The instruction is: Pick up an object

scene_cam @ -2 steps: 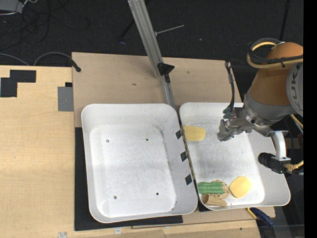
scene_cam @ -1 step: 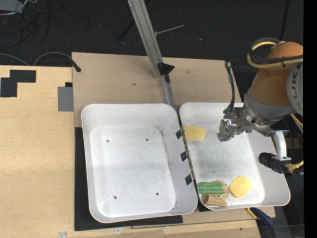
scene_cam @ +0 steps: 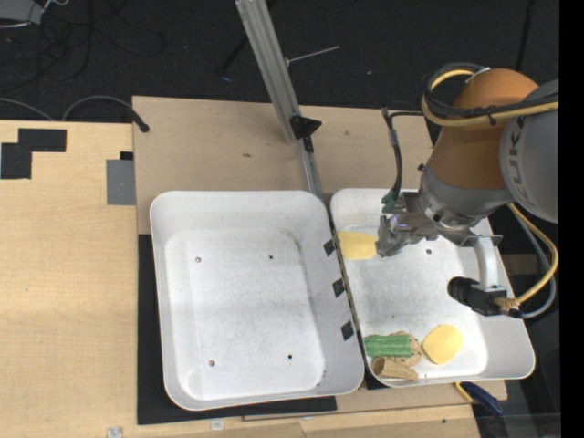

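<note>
My gripper (scene_cam: 387, 243) hangs low over the right bin (scene_cam: 497, 359), near its left wall. A pale yellow block (scene_cam: 357, 245) lies just left of the fingertips, touching or nearly touching them. Along the bin's front edge lie a green toy (scene_cam: 389, 344), a tan piece (scene_cam: 398, 367) and a round yellow object (scene_cam: 443, 343). The arm's grey wrist and orange band cover the bin's back right part.
The left bin (scene_cam: 182, 245) sits beside the right one, with black clips (scene_cam: 334, 267) along the shared wall. A slanted metal rail (scene_cam: 274, 71) rises behind the bins. A black cable fitting (scene_cam: 474, 295) hangs over the right bin's right side.
</note>
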Robot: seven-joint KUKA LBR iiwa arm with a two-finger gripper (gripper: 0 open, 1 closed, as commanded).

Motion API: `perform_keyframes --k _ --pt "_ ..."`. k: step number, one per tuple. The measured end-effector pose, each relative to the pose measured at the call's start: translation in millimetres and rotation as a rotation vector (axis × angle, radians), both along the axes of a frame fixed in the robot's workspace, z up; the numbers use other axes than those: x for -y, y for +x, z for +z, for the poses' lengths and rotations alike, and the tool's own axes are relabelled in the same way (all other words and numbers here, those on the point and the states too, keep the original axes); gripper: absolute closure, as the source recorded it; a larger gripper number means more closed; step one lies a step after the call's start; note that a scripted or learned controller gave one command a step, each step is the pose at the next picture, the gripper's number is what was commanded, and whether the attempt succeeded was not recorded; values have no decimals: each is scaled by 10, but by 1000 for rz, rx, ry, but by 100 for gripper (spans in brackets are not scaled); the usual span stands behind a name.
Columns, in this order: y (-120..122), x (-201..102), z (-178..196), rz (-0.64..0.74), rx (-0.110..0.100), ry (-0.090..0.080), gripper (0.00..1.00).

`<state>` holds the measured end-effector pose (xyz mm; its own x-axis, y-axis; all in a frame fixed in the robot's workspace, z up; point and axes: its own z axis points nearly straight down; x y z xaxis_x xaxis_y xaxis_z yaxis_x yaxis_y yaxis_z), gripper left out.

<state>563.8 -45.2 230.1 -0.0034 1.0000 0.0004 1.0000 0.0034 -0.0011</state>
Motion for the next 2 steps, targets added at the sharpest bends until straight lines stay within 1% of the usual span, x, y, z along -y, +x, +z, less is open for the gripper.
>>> perform_keyframes --k 1,2 --pt "22 -611 35 2 -1 2 100" --pt "40 -1095 93 0 -1 0 100"
